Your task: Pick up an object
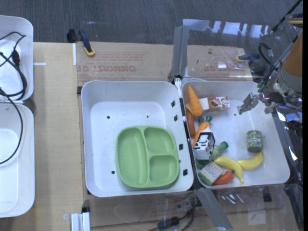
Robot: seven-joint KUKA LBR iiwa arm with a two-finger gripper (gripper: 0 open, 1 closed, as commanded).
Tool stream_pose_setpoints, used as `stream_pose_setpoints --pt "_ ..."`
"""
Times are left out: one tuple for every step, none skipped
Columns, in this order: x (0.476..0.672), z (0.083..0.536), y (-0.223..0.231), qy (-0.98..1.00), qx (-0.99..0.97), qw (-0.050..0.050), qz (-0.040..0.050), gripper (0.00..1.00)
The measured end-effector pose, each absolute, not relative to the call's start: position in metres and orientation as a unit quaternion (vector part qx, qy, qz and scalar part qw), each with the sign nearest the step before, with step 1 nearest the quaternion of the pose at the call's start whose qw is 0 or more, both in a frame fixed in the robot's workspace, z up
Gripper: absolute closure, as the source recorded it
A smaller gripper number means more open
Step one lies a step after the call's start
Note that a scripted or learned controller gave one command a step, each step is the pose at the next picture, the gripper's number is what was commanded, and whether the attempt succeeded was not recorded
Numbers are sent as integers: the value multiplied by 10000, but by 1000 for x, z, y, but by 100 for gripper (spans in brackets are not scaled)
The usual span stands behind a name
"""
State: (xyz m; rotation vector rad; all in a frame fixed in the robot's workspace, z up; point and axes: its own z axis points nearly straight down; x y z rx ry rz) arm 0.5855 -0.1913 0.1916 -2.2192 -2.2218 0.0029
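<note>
The right bin holds several small items. An orange carrot-like piece and a brown and white box lie at its back left. A small carrot, a black and white carton and a green bottle crowd the left wall. Two yellow bananas lie at the front, with a green-labelled can just behind them. My gripper hangs over the bin's back right part, above bare floor, right of the box and behind the can. Nothing shows in its grasp.
The left bin holds a green divided plate. A green box and an orange-red piece sit in the right bin's front left corner. The arm enters from the right. White tubs with cables stand at far left.
</note>
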Motion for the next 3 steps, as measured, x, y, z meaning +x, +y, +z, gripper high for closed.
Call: stream_pose_setpoints --pt "566 125 -218 -7192 -6948 36 -3 0" --pt "530 91 -213 -7365 -6765 50 -40 0" --pt "529 101 -220 -7334 -6798 3 -6 100"
